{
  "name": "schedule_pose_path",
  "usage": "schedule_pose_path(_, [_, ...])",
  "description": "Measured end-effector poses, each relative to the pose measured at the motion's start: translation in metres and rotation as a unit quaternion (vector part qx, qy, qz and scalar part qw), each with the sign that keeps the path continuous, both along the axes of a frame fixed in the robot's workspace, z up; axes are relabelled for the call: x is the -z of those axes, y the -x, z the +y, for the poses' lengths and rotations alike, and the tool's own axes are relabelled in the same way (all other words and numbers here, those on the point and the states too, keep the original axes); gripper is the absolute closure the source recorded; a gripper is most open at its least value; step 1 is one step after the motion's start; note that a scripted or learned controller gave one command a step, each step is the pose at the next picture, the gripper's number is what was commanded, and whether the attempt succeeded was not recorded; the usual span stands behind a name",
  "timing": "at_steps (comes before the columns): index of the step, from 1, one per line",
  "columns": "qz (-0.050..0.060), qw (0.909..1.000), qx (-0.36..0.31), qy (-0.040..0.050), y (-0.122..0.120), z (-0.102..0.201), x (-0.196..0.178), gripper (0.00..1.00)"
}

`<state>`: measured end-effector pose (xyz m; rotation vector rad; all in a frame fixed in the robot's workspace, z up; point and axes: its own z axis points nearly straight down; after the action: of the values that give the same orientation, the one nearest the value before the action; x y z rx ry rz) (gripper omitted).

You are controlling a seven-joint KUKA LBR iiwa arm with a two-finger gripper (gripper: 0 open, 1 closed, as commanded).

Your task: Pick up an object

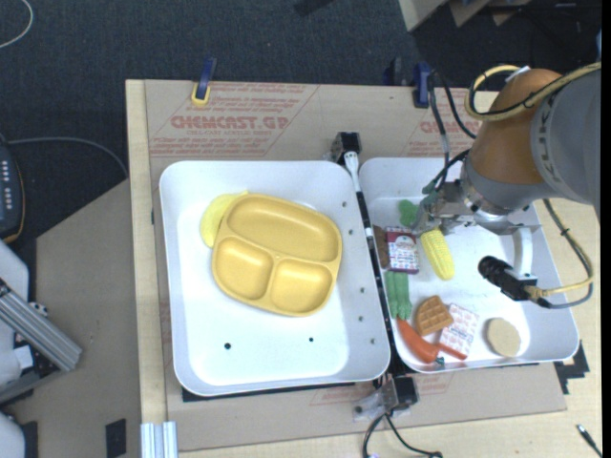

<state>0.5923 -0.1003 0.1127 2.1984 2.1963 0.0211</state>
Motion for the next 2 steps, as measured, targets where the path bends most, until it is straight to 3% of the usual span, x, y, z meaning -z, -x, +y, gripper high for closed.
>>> schedule_pose_path(1, [0.014, 0.9999, -0.001, -0.0066, 0.002, 0.000, -0.064, 1.00])
schedule_pose_path(2, [0.014, 0.9999, -0.001, -0.0064, 0.001, 0.000, -0.115, 1.00])
